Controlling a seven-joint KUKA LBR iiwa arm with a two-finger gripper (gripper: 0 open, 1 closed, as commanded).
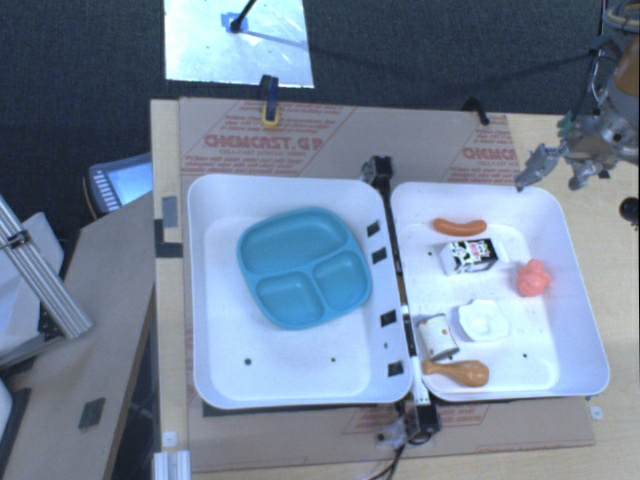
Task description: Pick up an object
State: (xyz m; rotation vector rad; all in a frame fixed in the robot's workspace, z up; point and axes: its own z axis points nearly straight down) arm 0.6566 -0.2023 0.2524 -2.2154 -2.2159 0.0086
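Before me two shallow white bins sit side by side on a cardboard sheet (pixel 330 133) printed with red lettering, the left bin (pixel 215 268) and the right bin (pixel 570 268) joined along a dark hinge strip with black clips (pixel 385 258). A yellow-and-black clamp (pixel 269 103) grips the cardboard's far edge, and beyond it a shiny metal plate (pixel 238 28) lies on the dark carpet (pixel 450 28). At the far left stands a slanted aluminium rail (pixel 35 268)

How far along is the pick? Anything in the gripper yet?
Nothing looks done. The gripper hangs open above the right bin's far corner with nothing between its fingers. The hot dog, milk carton and pink toy lie in that bin. Descent, grasp and lift all remain.
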